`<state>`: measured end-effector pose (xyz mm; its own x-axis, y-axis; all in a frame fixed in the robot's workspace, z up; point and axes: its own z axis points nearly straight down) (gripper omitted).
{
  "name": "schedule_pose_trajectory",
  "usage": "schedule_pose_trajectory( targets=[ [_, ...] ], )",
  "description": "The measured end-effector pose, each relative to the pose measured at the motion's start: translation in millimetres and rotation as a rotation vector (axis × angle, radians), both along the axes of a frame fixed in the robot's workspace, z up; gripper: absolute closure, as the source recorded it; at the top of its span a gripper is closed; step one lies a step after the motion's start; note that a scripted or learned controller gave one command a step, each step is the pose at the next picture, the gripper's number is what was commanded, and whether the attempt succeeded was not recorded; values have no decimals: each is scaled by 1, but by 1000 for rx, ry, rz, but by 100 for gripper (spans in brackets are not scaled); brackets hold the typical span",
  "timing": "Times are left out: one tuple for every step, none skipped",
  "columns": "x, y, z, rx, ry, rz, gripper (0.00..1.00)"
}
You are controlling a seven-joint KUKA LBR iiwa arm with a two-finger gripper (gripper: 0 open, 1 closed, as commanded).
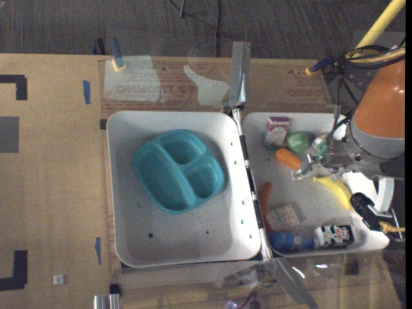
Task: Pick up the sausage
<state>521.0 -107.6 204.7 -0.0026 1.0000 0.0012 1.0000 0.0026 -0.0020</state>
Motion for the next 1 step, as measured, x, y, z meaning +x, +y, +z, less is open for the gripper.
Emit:
schedule_pose_trajectory(
  targets=[
    [-12,10,-108,-2,-6,349,0]
  ],
)
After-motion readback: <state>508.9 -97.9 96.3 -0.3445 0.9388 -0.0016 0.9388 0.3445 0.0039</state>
